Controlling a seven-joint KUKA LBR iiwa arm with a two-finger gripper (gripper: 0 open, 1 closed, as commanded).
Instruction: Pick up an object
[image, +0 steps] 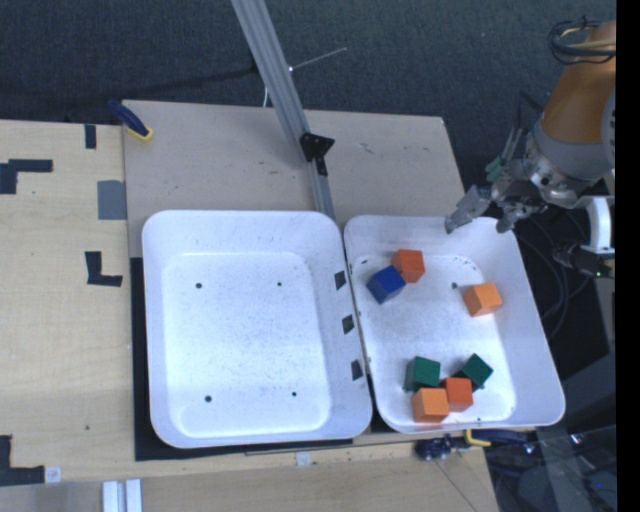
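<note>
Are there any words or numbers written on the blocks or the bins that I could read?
None: no words, numbers or labels can be read anywhere.
The blocks, like the blue block, have plain faces.
The right bin and left bin show only small dark dots, not writing.

end effector (482, 213) open, blocks (409, 265) in right bin (535, 300)

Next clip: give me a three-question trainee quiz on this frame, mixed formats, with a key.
1. True or false: the blue cube touches an orange cube.
2. Multiple choice: how many green cubes lie in the right bin? A) one B) two C) three
3. Fill in: the gripper is above the right bin's ____ corner in the camera view.

Key: 1 true; 2 B, the green cubes; 3 upper right.
</note>
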